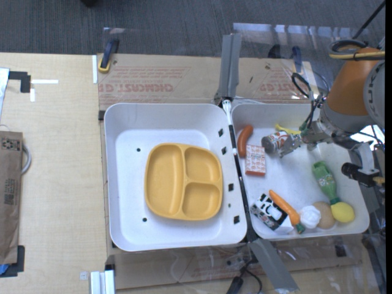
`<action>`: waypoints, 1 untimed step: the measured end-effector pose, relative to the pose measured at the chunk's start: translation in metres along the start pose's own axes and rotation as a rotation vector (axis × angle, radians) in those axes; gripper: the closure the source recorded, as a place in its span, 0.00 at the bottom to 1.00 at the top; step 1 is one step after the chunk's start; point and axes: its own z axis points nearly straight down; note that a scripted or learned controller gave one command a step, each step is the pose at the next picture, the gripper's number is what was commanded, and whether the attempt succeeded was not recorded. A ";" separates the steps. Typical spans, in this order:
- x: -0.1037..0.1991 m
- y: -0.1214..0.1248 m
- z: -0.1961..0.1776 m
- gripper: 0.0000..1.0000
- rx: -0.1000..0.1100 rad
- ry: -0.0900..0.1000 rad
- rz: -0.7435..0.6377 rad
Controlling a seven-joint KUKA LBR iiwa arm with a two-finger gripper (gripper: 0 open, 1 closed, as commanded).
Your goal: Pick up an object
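Note:
In the right bin (361, 225), my gripper (299, 140) hangs low near the back, at the end of the grey arm with its orange band (350, 86). A small silver can (275, 143) lies on its side right at the gripper's left tip, touching or nearly touching it. A red sausage (244, 139) lies left of the can, and a red and white box (255, 162) sits just in front of it. A yellow strip (285, 129) lies behind the can.
A green bottle (323, 177), lemon (343, 212), beige egg (326, 220), white ball (310, 215), carrot (284, 207) and black and white packet (268, 212) fill the right bin's front. The left bin (122, 164) holds a yellow divided plate (182, 181).

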 end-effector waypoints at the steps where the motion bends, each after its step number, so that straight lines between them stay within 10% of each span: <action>1: -0.007 0.041 0.005 0.00 0.025 0.009 0.025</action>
